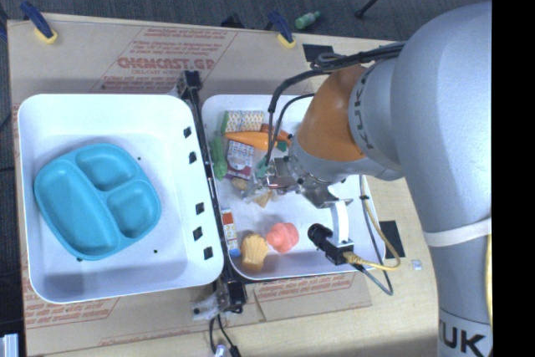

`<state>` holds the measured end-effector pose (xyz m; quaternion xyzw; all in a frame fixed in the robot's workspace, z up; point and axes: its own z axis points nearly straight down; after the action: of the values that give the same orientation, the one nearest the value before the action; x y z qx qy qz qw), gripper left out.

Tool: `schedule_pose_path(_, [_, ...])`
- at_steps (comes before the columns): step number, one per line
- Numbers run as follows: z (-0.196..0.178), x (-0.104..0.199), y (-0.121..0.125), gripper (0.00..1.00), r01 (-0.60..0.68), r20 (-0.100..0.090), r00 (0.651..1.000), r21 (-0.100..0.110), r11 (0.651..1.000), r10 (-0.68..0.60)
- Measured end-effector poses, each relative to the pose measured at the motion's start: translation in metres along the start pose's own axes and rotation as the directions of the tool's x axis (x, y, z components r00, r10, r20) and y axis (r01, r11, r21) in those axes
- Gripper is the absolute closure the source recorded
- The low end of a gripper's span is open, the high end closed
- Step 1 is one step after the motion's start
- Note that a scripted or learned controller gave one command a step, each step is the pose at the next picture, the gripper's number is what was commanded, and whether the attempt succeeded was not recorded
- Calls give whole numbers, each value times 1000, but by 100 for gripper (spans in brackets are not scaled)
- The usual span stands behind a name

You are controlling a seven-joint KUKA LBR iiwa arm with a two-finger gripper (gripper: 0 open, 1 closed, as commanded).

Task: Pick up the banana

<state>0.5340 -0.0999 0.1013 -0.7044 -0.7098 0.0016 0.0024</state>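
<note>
I am viewing the gripper [266, 180] reaching down into the right bin [355, 263] among packaged items; I cannot tell how its fingers are standing. I cannot pick out the banana with certainty. A pink toy [283, 237] is lying at the gripper's 5 o'clock, a carrot [247, 140] at its 12. A blue divided plate [96, 199] is sitting in the left bin [50, 109].

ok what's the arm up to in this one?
The KUKA arm is reaching from the right down into the right bin, its wrist low among the toy food there. No banana can be made out. The left bin holds a blue divided plate.
</note>
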Motion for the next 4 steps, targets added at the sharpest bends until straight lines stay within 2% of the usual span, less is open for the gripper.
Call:
schedule_pose_path(1, [-91, 57, 63, 100, -227, 0, 974, -2, 974, 227])
schedule_pose_path(2, [-115, 199, 52, 100, -305, 0, 952, -1, 952, 305])
schedule_pose_path(3, [-143, 124, 75, 100, -270, 1, 963, -2, 963, 270])
schedule_pose_path(4, [-231, 29, 70, 100, -289, 1, 957, -5, 957, 289])
